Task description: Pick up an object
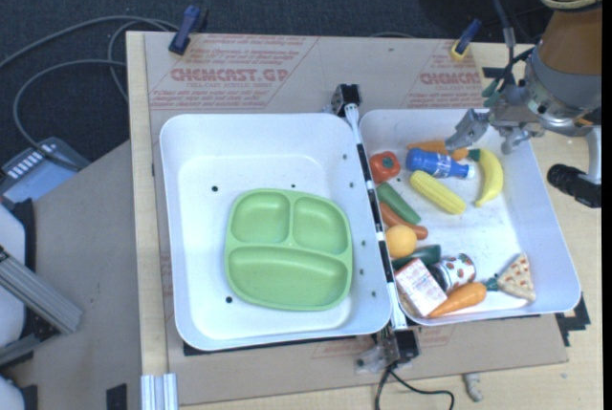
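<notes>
The desk (287,64) carries two shallow white bins side by side. The left bin (191,150) holds a green divided plate (289,249) lying flat near its middle. The right bin (545,236) holds a scatter of toy food. Near its far edge a blue and white bottle (438,162) lies on its side, with a yellow corn cob (437,192) just in front of it and a yellow banana (491,177) curving along its right. A small red-orange piece (383,165) sits at the left wall, and below it a green pepper-like piece (396,204) and a yellow and orange fruit (402,240) lie close together. At the near end a red and white packet (418,285), a small can (459,269), an orange carrot (459,298) and a pizza slice (517,278) are bunched together, the carrot touching the packet. The arm comes in from the right, its orange band (572,40) above the grey wrist. The pincer (471,129) hangs over the far edge of the right bin, just above and beside the bottle and the top of the banana; a grey finger (469,126) slants down toward the bottle. Nothing shows between the fingers, and whether they stand apart or together cannot be told from this angle.
</notes>
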Tool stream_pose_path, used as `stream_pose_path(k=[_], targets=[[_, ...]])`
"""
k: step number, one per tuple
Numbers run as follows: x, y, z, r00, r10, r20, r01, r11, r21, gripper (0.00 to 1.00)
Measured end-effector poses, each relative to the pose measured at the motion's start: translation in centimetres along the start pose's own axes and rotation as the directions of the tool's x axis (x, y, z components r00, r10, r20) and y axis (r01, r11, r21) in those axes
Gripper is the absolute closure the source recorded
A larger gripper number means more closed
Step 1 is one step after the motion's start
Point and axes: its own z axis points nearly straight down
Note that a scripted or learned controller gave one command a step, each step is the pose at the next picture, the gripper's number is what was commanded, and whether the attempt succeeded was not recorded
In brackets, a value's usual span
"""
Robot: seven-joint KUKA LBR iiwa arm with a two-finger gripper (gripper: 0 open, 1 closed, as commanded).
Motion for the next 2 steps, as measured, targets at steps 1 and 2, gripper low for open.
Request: stream_pose_path(k=[1, 2], targets=[[3.4, -2.6, 10.3, 1.000, 0.000, -0.001, 0.000, 1.000, 0.003, 0.00], [1.7, -3.5, 13.6, 1.000, 0.001, 0.001, -0.001, 1.000, 0.000, 0.00]])
